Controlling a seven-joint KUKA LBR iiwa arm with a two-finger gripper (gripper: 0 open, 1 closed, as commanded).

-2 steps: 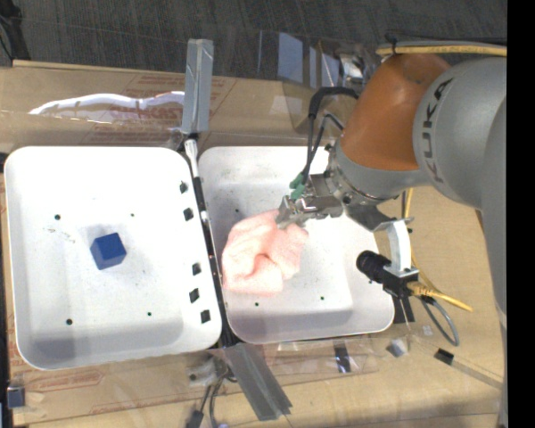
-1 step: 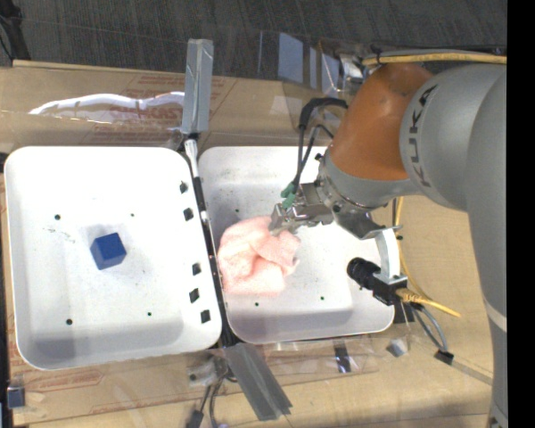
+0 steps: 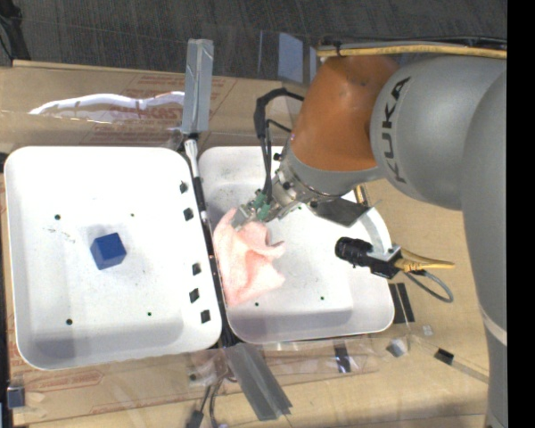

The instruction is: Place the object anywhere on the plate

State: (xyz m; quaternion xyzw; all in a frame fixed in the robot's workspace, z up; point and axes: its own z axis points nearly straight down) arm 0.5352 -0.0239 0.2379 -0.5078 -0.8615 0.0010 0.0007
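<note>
The grey arm (image 3: 446, 141) with its orange band (image 3: 343, 114) looms nearest the lens, bending down into the right bin (image 3: 339, 310). Two shallow white bins sit side by side on the brown cardboard-covered counter (image 3: 98, 96). One crumpled pink cloth (image 3: 247, 261), soft and folded, lies against the right bin's left wall; the gripper (image 3: 259, 210) sits at its upper edge, touching it, though whether its fingers are spread or pinching the cloth cannot be told. One small blue cube (image 3: 109, 250) rests apart in the left bin (image 3: 36, 194).
</note>
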